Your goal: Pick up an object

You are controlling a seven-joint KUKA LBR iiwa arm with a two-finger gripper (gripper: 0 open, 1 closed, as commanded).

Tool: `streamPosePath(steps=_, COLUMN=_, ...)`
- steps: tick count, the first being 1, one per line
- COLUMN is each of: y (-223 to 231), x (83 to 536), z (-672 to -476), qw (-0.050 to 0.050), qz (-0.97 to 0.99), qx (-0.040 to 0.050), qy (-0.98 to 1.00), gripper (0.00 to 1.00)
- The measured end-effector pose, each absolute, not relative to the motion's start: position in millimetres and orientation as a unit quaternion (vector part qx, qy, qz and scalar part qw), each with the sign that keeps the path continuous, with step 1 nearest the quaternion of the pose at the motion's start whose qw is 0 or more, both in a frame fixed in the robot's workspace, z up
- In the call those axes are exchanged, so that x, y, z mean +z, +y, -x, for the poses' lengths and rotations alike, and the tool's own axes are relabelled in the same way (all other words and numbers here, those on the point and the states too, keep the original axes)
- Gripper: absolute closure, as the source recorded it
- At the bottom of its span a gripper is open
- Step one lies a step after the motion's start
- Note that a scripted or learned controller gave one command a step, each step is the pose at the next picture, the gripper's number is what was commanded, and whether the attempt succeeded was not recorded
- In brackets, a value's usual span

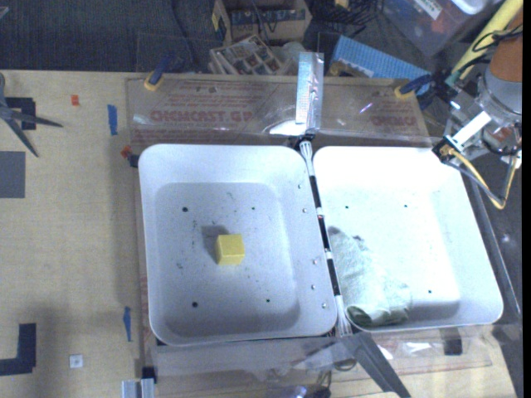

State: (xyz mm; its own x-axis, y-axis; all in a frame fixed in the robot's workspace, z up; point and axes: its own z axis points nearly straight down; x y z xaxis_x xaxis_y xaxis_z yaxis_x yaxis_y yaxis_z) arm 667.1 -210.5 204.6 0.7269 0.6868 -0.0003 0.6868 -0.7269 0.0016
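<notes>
Nothing is picked up yet. The yellow block lies in the left bin; a rolled cloth lies in the right bin. The arm waits at far right, its grasp state impossible to tell.

Small yellow cube, flat on floor of left bin, approx centre. Crumpled whitish cloth in right bin, along its left wall.

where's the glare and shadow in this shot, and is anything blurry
Camera view: glare washes out the right bin floor, hardest near its lower right; the yellow block in the left bin casts a short shadow up-left; the arm at the top right corner is soft and blurred.
</notes>
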Motion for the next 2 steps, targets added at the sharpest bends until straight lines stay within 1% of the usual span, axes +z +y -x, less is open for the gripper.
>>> streamPosePath(steps=1, y=-175.5, x=220.7, z=-650.4, qw=-0.002, qz=-0.964, qx=-0.0018, qy=0.264, gripper=1.0)
streamPosePath(steps=2, y=-183.3, x=233.8, z=-628.6, qw=-0.001, qz=-0.935, qx=-0.0011, qy=0.355, gripper=1.0)
